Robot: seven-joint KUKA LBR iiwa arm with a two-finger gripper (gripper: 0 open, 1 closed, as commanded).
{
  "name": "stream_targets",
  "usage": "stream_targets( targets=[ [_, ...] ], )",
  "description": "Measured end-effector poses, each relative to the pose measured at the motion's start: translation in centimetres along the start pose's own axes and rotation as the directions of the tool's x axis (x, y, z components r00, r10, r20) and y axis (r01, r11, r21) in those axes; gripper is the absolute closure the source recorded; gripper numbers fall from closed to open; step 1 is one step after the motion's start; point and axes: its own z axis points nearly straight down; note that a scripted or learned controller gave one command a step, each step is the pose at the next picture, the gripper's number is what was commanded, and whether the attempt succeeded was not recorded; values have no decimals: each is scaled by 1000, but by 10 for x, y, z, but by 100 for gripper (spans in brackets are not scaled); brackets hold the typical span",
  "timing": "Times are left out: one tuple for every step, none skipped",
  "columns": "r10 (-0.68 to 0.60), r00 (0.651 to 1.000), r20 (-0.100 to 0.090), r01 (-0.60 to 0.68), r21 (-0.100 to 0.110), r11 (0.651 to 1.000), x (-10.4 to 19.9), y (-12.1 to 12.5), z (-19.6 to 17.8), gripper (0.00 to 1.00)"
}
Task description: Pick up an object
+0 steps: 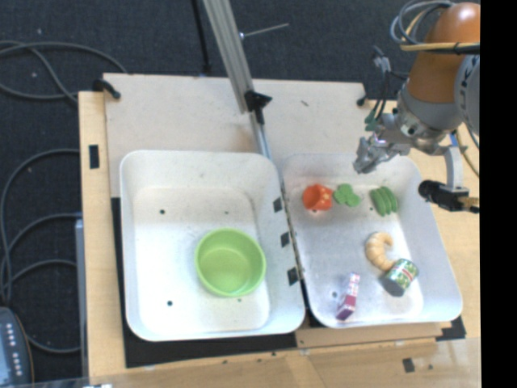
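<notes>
Six small things lie in the right bin [436, 241]: an orange-red toy [317, 198], a small green piece [347, 195], a ribbed green vegetable [384, 200], a pale curled pastry [378, 250], a little can [401, 275] and a pink carton [349, 296]. The left bin [145, 217] holds a green bowl [230, 262].

From the camera view, the hand [370, 157] hangs over the right bin's far edge, near the green pieces, with nothing in it; how wide it stands I cannot tell. A sound approach, I judge, is to choose one thing well apart from its neighbours, centre over it, and descend straight before closing.
</notes>
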Motion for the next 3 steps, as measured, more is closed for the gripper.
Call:
stream_targets(
  targets=[
    [-1,1000,0,1,-1,1000,-1,1,-10,100],
    [-5,1000,-2,5,1,1000,56,-13,-17,100],
    [-6,1000,-3,6,1,1000,113,-10,-18,100]
  ],
)
